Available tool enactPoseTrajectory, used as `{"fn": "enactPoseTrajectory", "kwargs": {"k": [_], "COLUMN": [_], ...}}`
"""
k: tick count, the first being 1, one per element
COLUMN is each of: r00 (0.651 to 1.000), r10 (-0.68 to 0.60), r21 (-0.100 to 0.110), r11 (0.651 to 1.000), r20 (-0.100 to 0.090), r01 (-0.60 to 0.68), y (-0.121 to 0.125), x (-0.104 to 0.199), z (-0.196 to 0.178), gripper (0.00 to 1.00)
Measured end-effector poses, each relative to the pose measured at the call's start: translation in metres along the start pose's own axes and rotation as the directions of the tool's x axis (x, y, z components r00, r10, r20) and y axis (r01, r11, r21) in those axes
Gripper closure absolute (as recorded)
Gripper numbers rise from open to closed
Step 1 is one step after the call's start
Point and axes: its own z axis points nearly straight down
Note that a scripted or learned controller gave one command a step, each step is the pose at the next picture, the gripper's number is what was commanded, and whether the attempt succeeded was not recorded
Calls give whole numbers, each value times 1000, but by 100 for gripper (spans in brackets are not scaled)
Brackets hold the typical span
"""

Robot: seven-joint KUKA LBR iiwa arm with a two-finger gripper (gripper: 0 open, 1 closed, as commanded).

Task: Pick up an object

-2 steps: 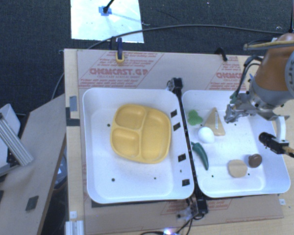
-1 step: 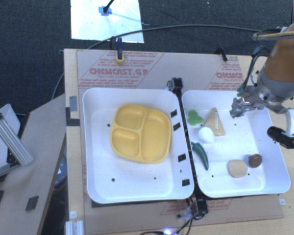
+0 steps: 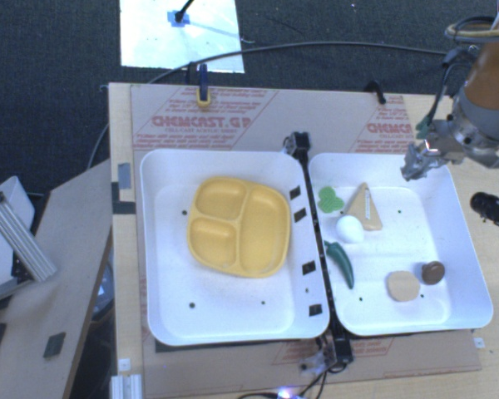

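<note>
Two glossy white bins lay side by side: I saw a yellow sectioned plate (image 3: pixel 237 225) in the left bin (image 3: pixel 162 306), and a smooth white egg (image 3: pixel 349 229), tan wedge (image 3: pixel 364 206) and green pepper (image 3: pixel 341 262) in the right bin (image 3: pixel 457 223). The gripper (image 3: pixel 416 163) hung over that bin's far edge, its state not discernible to me.

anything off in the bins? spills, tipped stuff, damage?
Nothing stands out. Yellow tray lies flat in the left bin; the small food items, like the egg and green pepper, lie apart in the right bin. End effector sits above its far rim.
</note>
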Motion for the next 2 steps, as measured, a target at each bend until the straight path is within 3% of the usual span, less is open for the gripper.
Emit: {"fn": "enactPoseTrajectory", "kwargs": {"k": [1, 2], "r00": [1000, 1000], "r10": [-2, -3], "r21": [7, 7], "r11": [1000, 1000], "r20": [-3, -3], "r01": [2, 3], "y": [-1, 5], "x": [45, 109], "z": [11, 17], "gripper": [100, 100]}}
